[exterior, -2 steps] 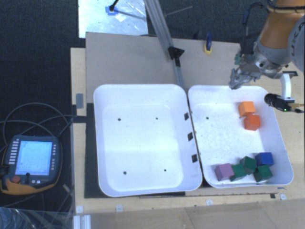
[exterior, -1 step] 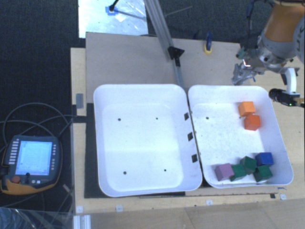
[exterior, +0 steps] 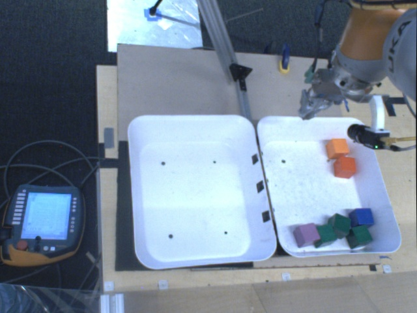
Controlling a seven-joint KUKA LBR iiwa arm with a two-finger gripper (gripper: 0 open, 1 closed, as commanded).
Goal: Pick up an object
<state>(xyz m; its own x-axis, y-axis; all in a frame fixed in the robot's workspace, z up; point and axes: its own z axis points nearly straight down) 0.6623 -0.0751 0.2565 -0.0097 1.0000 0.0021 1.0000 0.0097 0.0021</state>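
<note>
From the overhead camera, the right bin [exterior: 381, 194] serves as the landmark. The gripper [exterior: 311, 107] hangs over that bin's far edge, near its far left corner, below the arm's orange band [exterior: 376, 21]. Whether the gripper is spread or pressed together cannot be told; no block is seen in it.

Inside the right bin, an orange block [exterior: 337, 148] lies toward the far right part of the floor, and a second, redder orange block [exterior: 345, 167] lies just beside it on the near side — the two look close to touching. Along the bin's near wall a cluster sits toward the right corner: a purple block [exterior: 304, 234] at the cluster's left end, a green block [exterior: 337, 225] beside it, a blue block [exterior: 361, 216] further right, and another green block [exterior: 358, 238] just in front of the blue one.

The left bin [exterior: 140, 175] adjoins the right bin's left wall. Well to the left of both, off the bench, a handheld control pendant [exterior: 42, 222] lies with its screen lit.
</note>
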